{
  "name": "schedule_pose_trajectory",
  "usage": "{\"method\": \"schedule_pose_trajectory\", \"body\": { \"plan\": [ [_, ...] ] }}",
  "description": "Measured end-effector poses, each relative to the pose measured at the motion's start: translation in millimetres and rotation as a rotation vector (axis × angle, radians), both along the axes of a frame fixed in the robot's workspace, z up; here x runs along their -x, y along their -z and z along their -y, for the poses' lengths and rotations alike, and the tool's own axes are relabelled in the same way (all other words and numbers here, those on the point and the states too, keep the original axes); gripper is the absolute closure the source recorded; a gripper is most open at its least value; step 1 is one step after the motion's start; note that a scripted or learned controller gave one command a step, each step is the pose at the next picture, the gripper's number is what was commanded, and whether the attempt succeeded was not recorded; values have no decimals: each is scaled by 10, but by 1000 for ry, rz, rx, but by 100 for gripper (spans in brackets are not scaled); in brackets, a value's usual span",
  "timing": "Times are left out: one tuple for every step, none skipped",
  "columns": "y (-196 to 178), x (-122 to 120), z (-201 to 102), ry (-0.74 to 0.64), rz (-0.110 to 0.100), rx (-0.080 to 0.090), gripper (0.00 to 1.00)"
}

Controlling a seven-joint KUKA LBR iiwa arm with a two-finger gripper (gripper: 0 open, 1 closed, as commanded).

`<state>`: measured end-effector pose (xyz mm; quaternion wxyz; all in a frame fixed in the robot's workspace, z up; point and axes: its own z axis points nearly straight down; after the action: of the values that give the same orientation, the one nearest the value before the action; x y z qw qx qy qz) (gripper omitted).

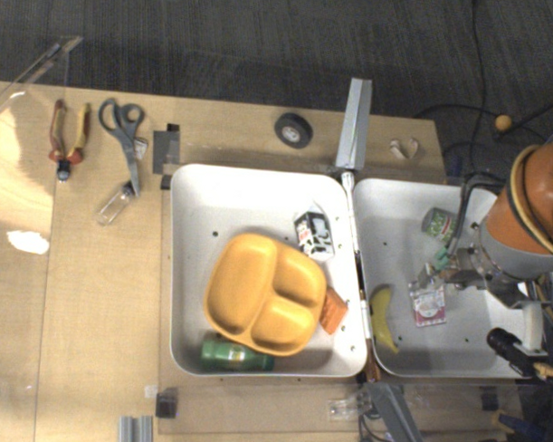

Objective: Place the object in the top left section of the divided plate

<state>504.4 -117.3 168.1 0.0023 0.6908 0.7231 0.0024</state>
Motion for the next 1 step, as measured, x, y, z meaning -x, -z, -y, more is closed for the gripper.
{"method": "schedule_pose_trajectory", "body": {
  "plan": [
    [-166,-204,-493,-47,-2,0,100]
  ]
}}
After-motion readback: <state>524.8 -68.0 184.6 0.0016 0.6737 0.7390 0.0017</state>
